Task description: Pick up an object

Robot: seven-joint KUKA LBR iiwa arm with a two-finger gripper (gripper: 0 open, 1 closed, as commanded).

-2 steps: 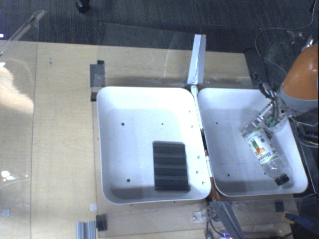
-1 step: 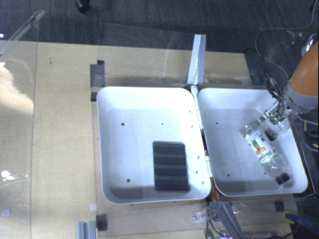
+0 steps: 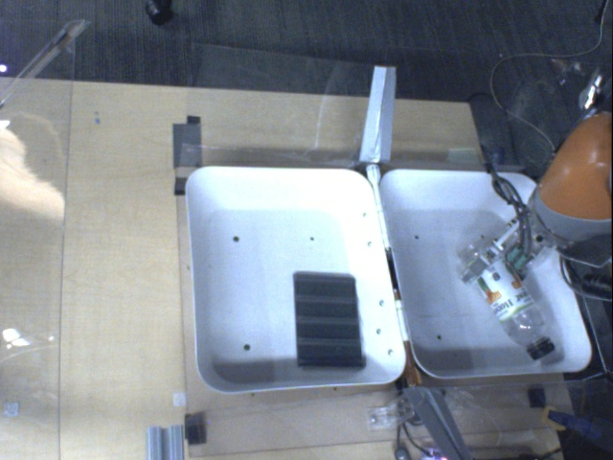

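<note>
A clear plastic bottle point(image 3: 510, 302) with an orange and white label lies in the right bin point(image 3: 431, 257), its black cap point(image 3: 541, 349) pointing toward the near right corner. My gripper point(image 3: 490, 259) hangs low over the bottle's far end, reaching in from the right under the orange band point(image 3: 579, 171) of the arm. A black ribbed block point(image 3: 329, 319) lies flat in the left bin point(image 3: 249, 218), near its front edge.
The two white bins sit side by side with a narrow divider rail point(image 3: 378, 123) running back from their shared corner. Cables point(image 3: 512, 195) trail by the right bin's far right corner. A wooden bench point(image 3: 105, 286) surrounds the bins.
</note>
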